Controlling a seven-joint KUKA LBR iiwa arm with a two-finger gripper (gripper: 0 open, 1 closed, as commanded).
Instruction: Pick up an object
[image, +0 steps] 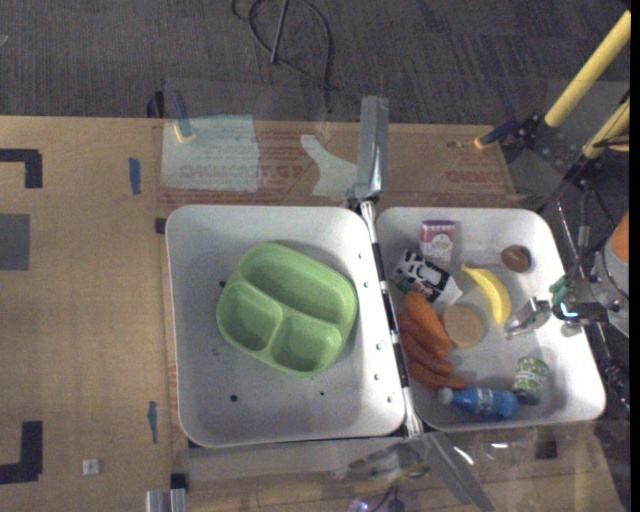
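Two white bins side by side; left bin (190, 300) with a green divided plate (287, 308) lying flat near centre, slightly rotated. Right bin (570, 400) crowded: carrots (428, 340) stacked along the left wall, black-and-white carton (420, 272) and pink-labelled box (438, 240) toward the far side, banana (490, 290) curved mid-bin touching a tan round lid or disc (465, 325), brown ball-like item (516, 258) at far right, blue bottle (482, 402) lying on its side along the near wall, small green can (531, 376) near right. Gripper (530, 317) low over the right half of the right bin, just right of the banana and disc, metallic fingers angled left; nothing seen between them, open or clenched: cannot tell. Likely lined up for a grab at the banana or disc, target unclear. Banana yellow, smooth, curved, probably toy plastic, likely slippery.
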